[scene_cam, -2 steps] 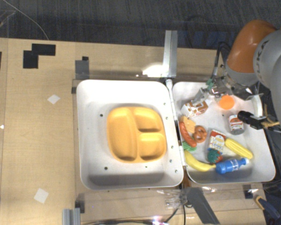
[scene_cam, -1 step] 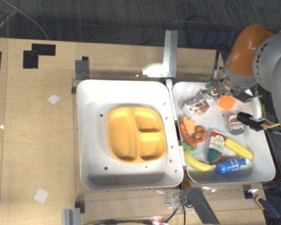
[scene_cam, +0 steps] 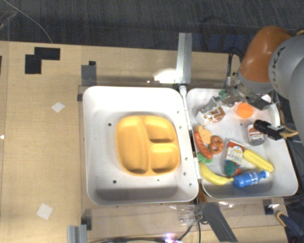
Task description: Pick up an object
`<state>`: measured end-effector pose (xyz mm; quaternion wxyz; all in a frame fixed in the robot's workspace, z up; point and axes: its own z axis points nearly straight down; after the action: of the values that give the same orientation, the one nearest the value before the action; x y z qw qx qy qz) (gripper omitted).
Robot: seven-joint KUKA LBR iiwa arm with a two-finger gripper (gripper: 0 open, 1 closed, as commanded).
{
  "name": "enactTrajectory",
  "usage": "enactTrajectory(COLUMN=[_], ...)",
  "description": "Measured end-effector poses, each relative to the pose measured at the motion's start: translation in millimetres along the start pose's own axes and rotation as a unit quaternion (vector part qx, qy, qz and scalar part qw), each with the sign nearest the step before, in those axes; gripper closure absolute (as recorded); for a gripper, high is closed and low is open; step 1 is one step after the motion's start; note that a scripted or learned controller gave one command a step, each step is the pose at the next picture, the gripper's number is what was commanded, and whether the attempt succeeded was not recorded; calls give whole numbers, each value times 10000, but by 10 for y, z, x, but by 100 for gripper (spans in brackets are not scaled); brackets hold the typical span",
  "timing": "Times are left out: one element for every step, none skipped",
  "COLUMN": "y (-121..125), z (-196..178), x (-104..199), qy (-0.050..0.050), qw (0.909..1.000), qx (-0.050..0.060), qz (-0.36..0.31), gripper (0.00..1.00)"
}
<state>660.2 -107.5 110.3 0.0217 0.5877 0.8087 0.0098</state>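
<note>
I can't read any text from here. The small can (scene_cam: 255, 134) has a label, the flat red and white packet (scene_cam: 234, 153) has printing with a green patch, and the brown and white packet (scene_cam: 213, 115) has white marks, but all 3 are too small and blurred to make out a word, brand or number.

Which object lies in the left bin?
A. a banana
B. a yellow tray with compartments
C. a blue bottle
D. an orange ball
B: the yellow tray with compartments lies in the middle of the left bin, while the blue bottle, the banana and the orange ball are all in the right bin.
</note>
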Motion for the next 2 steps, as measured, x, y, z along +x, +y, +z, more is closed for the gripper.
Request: enactTrajectory(y=[64, 116], z=[17, 212], x=[56, 7], qy=[23, 68], qw=[9865, 9838], qx=[0, 169], qz=[1637, 1786], gripper=[0, 0])
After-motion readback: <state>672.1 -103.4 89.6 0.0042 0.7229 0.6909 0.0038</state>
